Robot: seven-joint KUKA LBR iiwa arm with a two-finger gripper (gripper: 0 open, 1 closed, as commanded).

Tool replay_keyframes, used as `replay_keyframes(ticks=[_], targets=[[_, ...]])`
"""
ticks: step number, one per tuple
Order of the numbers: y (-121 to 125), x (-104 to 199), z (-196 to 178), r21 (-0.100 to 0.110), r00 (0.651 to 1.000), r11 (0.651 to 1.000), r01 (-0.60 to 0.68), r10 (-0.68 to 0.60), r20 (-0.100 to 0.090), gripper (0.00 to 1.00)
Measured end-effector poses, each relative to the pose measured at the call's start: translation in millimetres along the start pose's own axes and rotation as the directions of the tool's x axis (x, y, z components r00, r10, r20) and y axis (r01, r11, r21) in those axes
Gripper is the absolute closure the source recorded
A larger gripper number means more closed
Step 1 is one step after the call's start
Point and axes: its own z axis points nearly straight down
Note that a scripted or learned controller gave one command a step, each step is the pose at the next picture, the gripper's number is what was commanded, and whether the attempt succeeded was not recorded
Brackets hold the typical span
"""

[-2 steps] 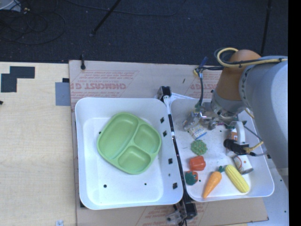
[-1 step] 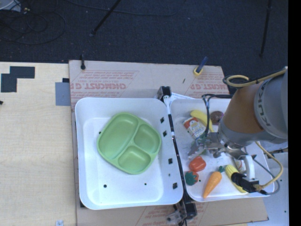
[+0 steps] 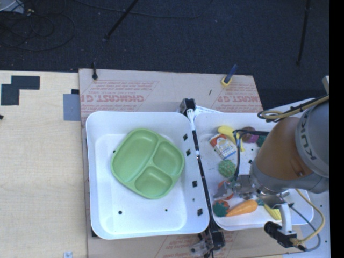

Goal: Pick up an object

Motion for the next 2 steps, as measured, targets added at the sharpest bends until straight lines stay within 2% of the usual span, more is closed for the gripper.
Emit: replay_keyframes(ticks=[1, 2], targets=[[0, 0, -7, 0.007, 1.000, 1.000, -0.006, 0.006, -0.005, 1.00], [36, 55, -97, 0.008, 1.000, 1.000, 0.004, -0.004, 0.001, 1.00]])
